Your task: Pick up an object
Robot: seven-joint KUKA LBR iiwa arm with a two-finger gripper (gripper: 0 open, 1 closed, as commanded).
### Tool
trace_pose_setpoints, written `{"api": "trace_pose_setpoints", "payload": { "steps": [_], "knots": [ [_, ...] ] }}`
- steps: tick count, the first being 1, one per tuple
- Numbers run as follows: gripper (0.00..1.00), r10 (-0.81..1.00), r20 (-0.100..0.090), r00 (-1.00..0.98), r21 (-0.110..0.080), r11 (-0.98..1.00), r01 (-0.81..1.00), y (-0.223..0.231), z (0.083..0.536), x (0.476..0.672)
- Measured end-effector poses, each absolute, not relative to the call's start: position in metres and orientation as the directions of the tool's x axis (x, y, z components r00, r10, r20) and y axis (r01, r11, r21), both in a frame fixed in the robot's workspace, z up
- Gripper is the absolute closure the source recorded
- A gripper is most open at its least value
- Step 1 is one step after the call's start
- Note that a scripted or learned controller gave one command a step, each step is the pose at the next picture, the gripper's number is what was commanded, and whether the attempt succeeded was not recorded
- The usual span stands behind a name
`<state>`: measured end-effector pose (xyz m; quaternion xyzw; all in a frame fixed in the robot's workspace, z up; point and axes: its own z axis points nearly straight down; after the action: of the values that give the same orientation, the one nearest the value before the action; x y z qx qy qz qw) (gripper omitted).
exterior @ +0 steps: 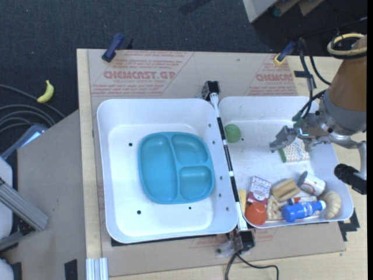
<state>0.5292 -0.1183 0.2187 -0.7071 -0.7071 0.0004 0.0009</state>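
My gripper hangs low over the middle of the right bin, on the arm that reaches in from the right. Just below it, touching or nearly touching, lies a small white card with red dots and a green edge. A green ball rests to its left near the divider. At the bin's front lies a cluster: a red-orange round piece, a blue bottle, a tan bread piece, a white and red packet and a pale croissant-like piece.
The left bin holds a blue divided plate. A black clamp bar runs between the bins. A black knob juts in at the right bin's right edge. Cables hang near the arm.
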Motion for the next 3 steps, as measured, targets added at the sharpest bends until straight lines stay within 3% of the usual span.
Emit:
{"api": "trace_pose_setpoints", "payload": {
  "steps": [1,2,3],
  "knots": [
    [0.0,1.0,-0.003,0.0,0.007,0.0,1.0,-0.184,0.088,0.553],
    [0.0,1.0,-0.003,-0.002,0.012,0.002,1.0,-0.138,0.089,0.614],
    [0.0,1.0,0.001,-0.001,-0.002,0.001,1.0,-0.092,0.084,0.578]
  ]
}}
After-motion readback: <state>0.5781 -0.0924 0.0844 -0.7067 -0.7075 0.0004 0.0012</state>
